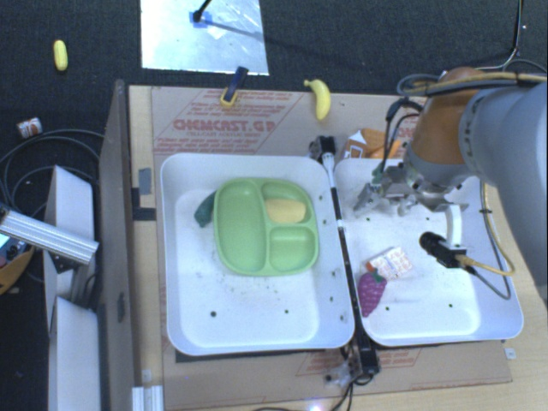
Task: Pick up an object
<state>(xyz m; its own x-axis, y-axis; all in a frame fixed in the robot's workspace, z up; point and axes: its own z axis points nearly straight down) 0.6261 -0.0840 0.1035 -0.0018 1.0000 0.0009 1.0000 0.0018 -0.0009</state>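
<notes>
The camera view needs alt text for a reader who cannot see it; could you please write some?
A grey and orange robot arm reaches from the right over the right white bin, which holds a bunch of toy grapes and a small carton. The left bin holds a green divided plate with a yellow item in one compartment.

Two bins sit side by side. In the left bin a tray holds a soft block in its back right part. In the right bin, a small box lies just beside grapes
</notes>
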